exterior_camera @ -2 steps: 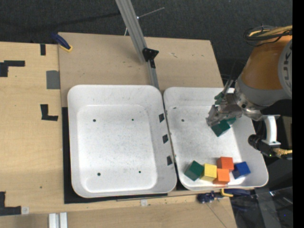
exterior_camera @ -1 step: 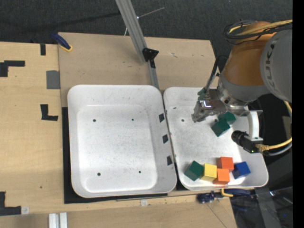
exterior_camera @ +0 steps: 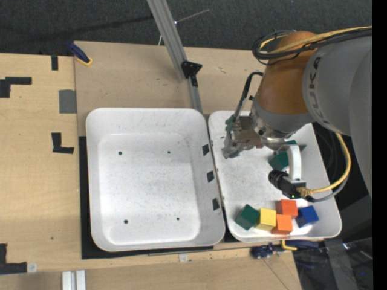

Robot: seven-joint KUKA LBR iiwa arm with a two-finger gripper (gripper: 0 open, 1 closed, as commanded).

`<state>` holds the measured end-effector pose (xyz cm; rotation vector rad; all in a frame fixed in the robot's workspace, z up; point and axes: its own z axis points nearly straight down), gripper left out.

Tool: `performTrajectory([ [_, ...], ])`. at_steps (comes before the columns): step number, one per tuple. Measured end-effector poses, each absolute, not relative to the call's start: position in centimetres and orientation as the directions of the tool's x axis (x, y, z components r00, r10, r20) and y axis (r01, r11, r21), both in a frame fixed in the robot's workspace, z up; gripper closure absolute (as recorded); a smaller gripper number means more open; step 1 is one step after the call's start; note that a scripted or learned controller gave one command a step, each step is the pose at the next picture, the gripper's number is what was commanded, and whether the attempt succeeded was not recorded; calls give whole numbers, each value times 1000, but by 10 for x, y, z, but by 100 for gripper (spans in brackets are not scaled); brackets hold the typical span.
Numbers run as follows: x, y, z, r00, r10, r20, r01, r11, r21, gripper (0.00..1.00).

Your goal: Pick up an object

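Note:
My gripper (exterior_camera: 231, 147) hangs over the upper left part of the right bin (exterior_camera: 242, 180), close to the wall it shares with the left bin. Nothing shows held under it. Along that bin's near edge lies a cluster of blocks: a green block (exterior_camera: 247, 216), a yellow block (exterior_camera: 267, 217), an orange block (exterior_camera: 283, 223), a second orange block (exterior_camera: 288, 207) and a blue block (exterior_camera: 307, 215). A teal piece (exterior_camera: 279, 160) lies to the gripper's right, partly hidden by the wrist.
The left bin (exterior_camera: 97, 162) sits beside the right one, with a raised double rim between them. A slanted metal pole (exterior_camera: 172, 32) stands behind the bins. Black and yellow cables (exterior_camera: 338, 174) loop off the arm at the right.

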<state>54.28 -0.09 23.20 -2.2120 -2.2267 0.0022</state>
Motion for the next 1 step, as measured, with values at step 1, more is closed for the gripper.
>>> performTrajectory([
  [1,552,52,241,-7,1000,2,1000,7,-1,100],
])
